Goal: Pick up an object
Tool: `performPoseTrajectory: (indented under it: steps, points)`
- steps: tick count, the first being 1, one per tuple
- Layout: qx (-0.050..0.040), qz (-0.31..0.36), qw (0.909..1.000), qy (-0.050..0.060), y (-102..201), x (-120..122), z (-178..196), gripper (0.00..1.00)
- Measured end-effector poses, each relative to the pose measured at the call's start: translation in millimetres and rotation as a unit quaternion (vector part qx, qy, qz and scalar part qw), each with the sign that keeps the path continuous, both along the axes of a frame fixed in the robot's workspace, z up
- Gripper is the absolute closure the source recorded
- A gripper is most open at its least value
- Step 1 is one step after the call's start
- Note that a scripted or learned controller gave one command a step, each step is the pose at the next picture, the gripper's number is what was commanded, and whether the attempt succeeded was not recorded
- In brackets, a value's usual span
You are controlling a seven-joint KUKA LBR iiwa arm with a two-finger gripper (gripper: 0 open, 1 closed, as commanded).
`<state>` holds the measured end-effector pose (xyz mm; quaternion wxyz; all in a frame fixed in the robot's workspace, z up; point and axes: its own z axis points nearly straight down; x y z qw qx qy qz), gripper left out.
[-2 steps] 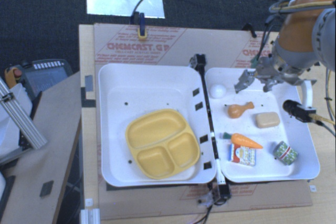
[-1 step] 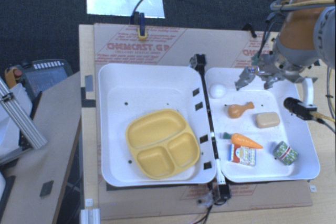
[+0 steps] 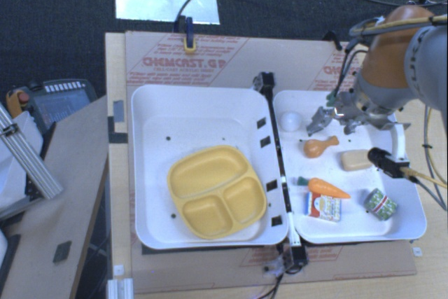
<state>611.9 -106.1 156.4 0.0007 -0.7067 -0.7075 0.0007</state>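
My gripper (image 3: 335, 122) hangs over the back of the right bin (image 3: 413, 224), its two grey fingers spread apart with nothing between them, so it is open. Just below it lies a tan toy drumstick (image 3: 320, 146). A white ball (image 3: 290, 121) rests to the gripper's left. A beige block (image 3: 355, 160) sits to the lower right of the fingers. Nearer the front edge are an orange carrot (image 3: 327, 187), a small red-and-white carton (image 3: 323, 206) and a green can (image 3: 380, 204).
The left bin (image 3: 150, 150) holds a yellow compartment tray (image 3: 215, 190). A black divider (image 3: 274, 150) runs between the two bins. The arm's orange band (image 3: 388, 56) rises at the right above the right bin.
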Motion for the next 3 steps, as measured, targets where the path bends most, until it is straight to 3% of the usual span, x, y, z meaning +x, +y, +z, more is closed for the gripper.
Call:
performPoseTrajectory:
  steps: [1, 2, 3]
  points:
    - [-0.0002, 0.000, 1.0000, -0.001, -5, 9, -52, 0.00]
    - [-0.0024, 0.001, 0.9999, -0.010, -5, 15, -66, 0.00]
    - [-0.0017, 0.000, 1.0000, -0.009, -5, 14, -56, 1.00]
